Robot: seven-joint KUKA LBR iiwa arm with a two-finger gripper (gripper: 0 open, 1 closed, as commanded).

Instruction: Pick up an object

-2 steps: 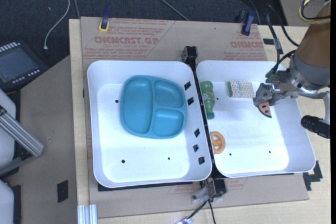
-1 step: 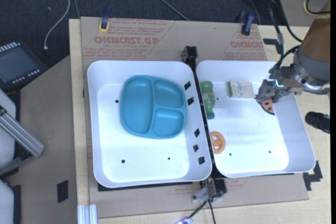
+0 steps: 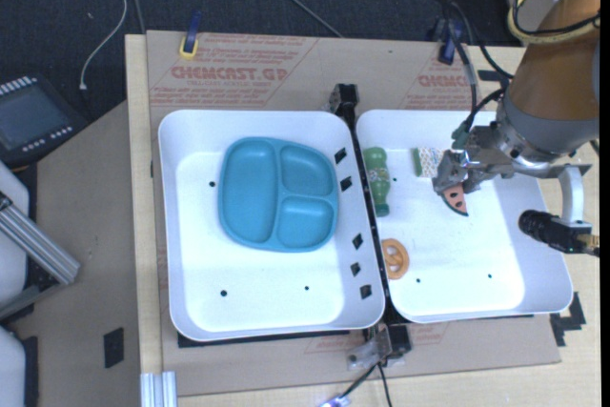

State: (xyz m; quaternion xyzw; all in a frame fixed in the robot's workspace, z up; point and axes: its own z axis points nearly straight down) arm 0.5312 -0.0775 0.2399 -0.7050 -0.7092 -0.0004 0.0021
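My gripper point(image 3: 452, 178) hangs over the middle of the right bin point(image 3: 496, 286), at the end of the grey arm coming in from the right. A small reddish-brown wedge-shaped piece point(image 3: 459, 201) sits right at the gripper's lower tip, partly covered by it. I cannot tell whether the piece is gripped or lies on the bin floor. To the left of the gripper, near the bin's left wall, lies a green bottle point(image 3: 378, 178). A small white and green packet point(image 3: 426, 159) lies just up and left of the gripper. An orange pretzel-like ring point(image 3: 395, 256) lies nearer the front.
The left bin point(image 3: 191, 253) holds a blue divided plate point(image 3: 278, 193). A black divider with clips point(image 3: 353, 205) runs between the bins. A black cylinder point(image 3: 545, 228) on the arm sticks out over the right bin's right side. Cables lie beyond the bench.
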